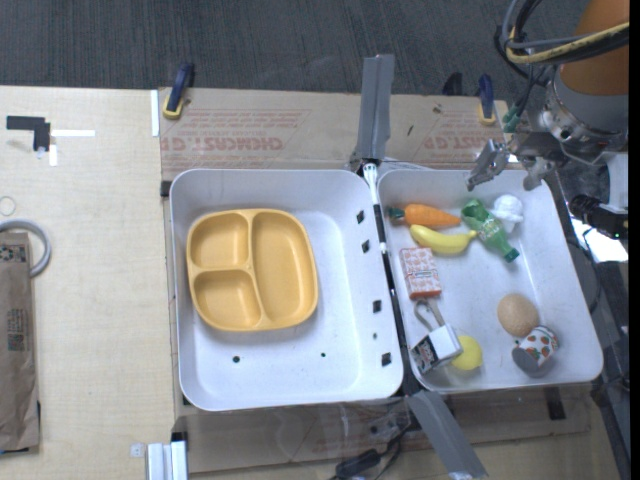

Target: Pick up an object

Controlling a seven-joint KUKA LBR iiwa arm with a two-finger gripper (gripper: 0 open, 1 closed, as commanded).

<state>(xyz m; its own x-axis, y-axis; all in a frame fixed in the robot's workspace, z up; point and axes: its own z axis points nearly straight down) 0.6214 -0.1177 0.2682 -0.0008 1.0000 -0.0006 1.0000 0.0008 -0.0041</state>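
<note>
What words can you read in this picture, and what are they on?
"CHEMCAST GP": red print on the brown paper sheet behind the two white bins, seen upside down; it seems to repeat along the sheet, partly cut off.
Red and white packet in the right bin: printing too small to read.
Brown bag at the left edge: dark label too blurred to read.

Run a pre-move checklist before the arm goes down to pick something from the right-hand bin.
1. Claw above the right bin's far rim: ok.
2. Nothing caught in the claw: ok, it sits clear of all objects.
3. Targets in view: ok; carrot, banana, green bottle, egg.
4. Free-standing target: egg ok; carrot, banana and bottle crowd together, not ok.
5. Red packet lying flat: ok.
6. Claw wide enough for the egg: cannot tell.
</note>
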